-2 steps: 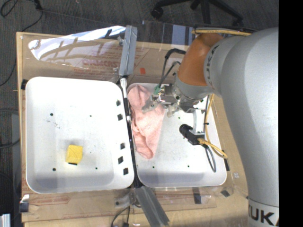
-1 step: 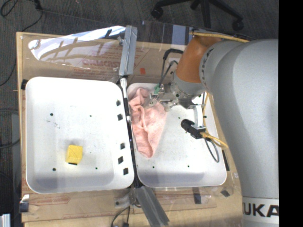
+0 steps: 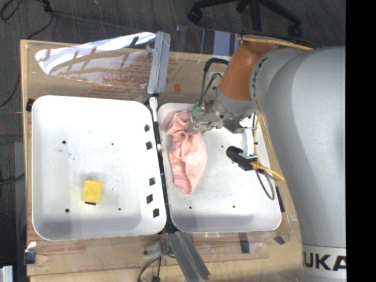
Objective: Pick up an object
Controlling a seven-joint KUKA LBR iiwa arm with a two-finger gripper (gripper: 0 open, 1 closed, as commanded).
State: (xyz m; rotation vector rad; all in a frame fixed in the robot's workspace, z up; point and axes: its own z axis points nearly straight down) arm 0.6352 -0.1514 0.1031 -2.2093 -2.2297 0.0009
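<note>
Looming closest is the big grey arm, coming in from the right with its orange band above the wrist. Its gripper sits low in the right bin, at the top end of a pink cloth, and seems to touch the bunched fabric there (whether the fingers are spread or pinched on it I cannot tell from this angle). That cloth lies crumpled along the bin's left side, stretching down towards the middle. Over in the left bin, a small yellow block rests near the lower left, well apart from everything else. Both bins sit side by side on the table.
</note>
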